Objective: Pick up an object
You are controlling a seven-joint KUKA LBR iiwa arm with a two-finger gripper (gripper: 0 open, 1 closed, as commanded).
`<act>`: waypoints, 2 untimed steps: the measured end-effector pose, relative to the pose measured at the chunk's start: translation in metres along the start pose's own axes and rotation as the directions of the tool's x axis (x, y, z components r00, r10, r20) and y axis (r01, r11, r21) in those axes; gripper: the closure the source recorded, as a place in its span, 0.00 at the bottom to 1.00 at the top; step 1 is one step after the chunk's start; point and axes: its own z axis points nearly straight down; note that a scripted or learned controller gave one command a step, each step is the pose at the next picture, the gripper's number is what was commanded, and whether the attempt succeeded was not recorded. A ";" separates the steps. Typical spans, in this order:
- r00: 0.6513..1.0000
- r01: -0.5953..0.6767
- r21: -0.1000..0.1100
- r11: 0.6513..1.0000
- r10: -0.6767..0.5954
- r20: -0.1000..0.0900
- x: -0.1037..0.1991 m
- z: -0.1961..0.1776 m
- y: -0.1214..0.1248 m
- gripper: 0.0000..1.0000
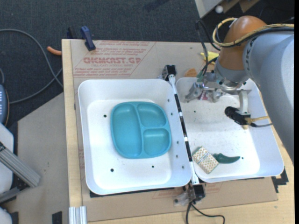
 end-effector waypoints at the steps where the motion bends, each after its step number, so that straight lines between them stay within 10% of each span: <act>1: 1.000 0.001 -0.002 1.000 -0.001 -0.001 -0.001 -0.001 0.000 0.00; 2: 1.000 0.000 -0.002 1.000 0.000 -0.002 -0.008 0.000 0.000 0.00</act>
